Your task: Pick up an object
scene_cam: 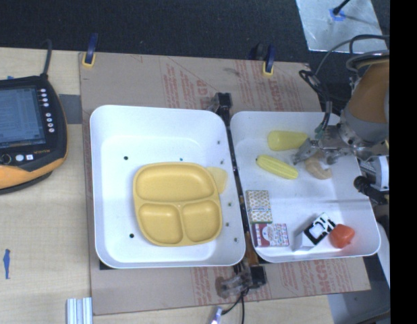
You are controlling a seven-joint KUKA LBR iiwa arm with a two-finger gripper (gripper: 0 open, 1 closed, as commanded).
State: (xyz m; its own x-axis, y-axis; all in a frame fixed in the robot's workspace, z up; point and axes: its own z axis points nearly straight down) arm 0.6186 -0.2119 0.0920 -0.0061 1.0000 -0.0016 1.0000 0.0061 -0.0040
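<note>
In the right bin (370, 211), the arm comes in from the right. Its gripper (319, 155) is low over a small beige lump (320, 171) near the bin's upper right, and its fingers (301, 157) are spread open just above the lump, with nothing held between them. A yellow corn cob (276, 167) lies to the left of the gripper, and a pale yellow oval piece (285, 140) lies above the cob. Toward the front are two small printed boxes (258, 206) (270, 235), a black-and-white block (319, 229) and a red tomato-like piece (341, 235).
The left bin (107, 181) holds a yellow divided plate (177, 202). A teach pendant (23, 130) lies on the bench at far left. Cables hang near the arm's wrist (367, 103) by the right bin's far corner.
</note>
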